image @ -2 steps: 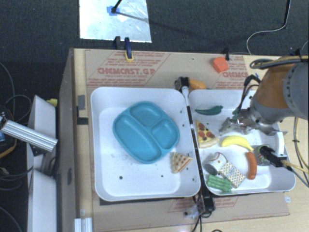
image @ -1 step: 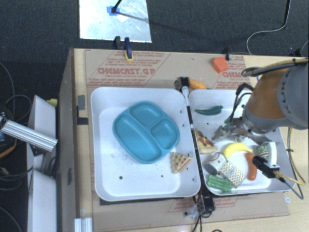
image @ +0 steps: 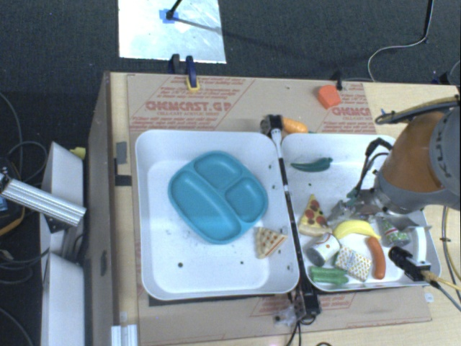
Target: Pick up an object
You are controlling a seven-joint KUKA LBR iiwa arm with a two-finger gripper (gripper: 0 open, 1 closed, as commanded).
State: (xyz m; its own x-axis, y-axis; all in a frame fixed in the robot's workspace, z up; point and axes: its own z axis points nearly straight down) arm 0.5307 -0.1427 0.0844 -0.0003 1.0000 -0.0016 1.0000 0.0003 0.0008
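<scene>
The gripper (image: 354,206) is low in the right bin (image: 338,148), just above the banana (image: 356,228); I cannot tell its state, and nothing shows clearly inside it. Beside the banana lie a pizza slice (image: 312,215), a small cup (image: 321,250), a sausage (image: 377,257) and a green pepper (image: 312,165). In the left bin (image: 162,207) rest a blue divided plate (image: 217,195) and a waffle-like wedge (image: 269,241).

I count two white bins (image: 216,283), one blue divided plate (image: 216,195), two pizza slices (image: 269,241), one banana (image: 355,228), one sausage (image: 377,257), one green pepper (image: 312,165).
</scene>
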